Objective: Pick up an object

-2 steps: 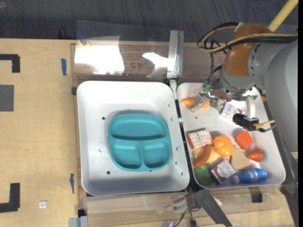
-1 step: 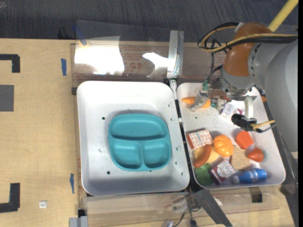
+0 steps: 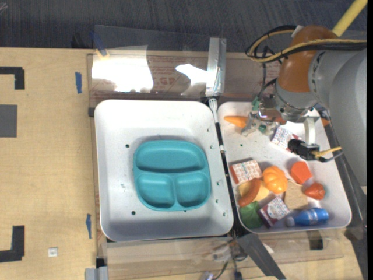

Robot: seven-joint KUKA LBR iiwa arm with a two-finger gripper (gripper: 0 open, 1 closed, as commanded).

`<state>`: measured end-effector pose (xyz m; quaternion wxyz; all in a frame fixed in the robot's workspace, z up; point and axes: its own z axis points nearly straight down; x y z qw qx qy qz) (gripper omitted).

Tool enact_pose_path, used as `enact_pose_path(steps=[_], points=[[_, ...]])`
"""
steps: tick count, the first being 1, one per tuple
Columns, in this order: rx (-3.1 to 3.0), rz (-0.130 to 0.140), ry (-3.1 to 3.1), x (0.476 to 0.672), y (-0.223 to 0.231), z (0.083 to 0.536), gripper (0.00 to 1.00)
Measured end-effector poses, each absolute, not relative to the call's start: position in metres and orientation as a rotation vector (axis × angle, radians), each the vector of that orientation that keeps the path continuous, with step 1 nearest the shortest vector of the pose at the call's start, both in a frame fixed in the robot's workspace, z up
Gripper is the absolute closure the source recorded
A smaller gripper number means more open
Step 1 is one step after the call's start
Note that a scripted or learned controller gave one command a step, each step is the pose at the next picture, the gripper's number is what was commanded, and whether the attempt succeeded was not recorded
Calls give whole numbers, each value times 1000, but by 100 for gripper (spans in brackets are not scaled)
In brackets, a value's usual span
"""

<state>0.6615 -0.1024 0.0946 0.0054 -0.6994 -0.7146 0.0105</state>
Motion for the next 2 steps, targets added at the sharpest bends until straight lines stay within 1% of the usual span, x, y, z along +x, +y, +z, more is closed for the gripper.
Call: enact_pose_path(steps=[1,2], points=[[-2190,27,-2237,663,-101,95,0],[-2226,27,-2191,662,-99,86,0]])
